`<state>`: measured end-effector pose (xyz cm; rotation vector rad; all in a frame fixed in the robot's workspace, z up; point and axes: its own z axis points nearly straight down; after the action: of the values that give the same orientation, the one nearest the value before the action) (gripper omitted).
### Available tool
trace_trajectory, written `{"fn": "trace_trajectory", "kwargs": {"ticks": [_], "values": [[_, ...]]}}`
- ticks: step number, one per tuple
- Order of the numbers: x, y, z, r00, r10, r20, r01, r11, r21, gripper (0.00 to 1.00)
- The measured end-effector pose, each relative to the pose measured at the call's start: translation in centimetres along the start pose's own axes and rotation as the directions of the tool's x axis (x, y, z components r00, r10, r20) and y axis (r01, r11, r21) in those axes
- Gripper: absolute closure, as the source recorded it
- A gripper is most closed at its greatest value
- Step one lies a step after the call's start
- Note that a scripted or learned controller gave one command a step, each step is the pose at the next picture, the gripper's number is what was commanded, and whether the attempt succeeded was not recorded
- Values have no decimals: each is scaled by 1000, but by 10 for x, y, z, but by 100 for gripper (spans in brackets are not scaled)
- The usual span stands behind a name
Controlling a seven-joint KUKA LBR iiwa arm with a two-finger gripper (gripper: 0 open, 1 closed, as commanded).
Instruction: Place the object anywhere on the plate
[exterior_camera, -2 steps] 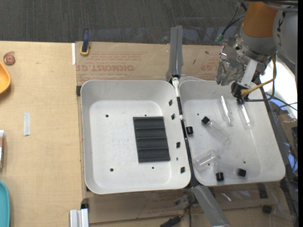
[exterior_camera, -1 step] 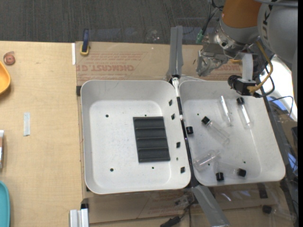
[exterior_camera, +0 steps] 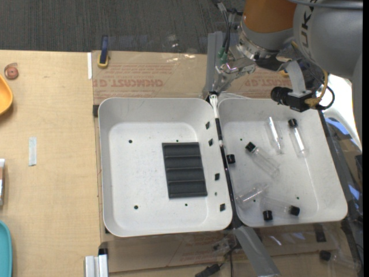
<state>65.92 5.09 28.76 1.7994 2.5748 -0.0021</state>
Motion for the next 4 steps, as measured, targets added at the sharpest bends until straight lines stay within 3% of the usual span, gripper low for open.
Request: {"fn": "trace_trajectory", "kwargs": {"ticks": [1,2,3,4], "values": [[72,20,-4,998,67,0,-67,998,0,100],[110,22,38,886,-463,-1,463,886,0,100],[159,-4,60,914,-405,-1,405,914,1,100],[169,6,128,917,-400,-1,400,917,1,100]]}}
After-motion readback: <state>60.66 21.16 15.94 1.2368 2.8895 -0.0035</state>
